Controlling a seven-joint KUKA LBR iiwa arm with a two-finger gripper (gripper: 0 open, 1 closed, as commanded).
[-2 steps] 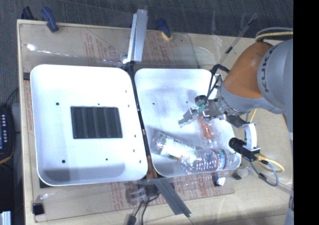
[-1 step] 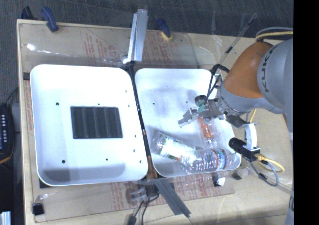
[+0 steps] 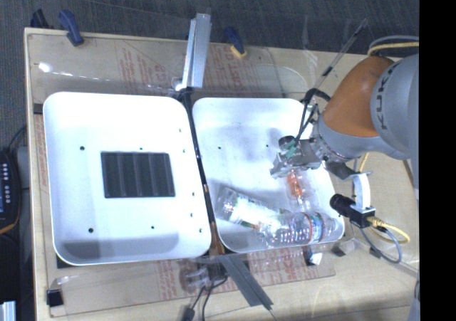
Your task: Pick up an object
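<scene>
Clear plastic bottles (image 3: 285, 223) are lying along the right bin's (image 3: 235, 117) near wall; we are judging a centred descent best, the gripper's (image 3: 288, 159) jaw state being indiscernible.

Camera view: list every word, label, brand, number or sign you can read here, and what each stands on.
"KUKA", partly cut off, reads vertically on the grey arm.
Red print on the bench around the bins: too blurred to read.
Labels on the clear bottles in the right bin: too small to read.
</scene>
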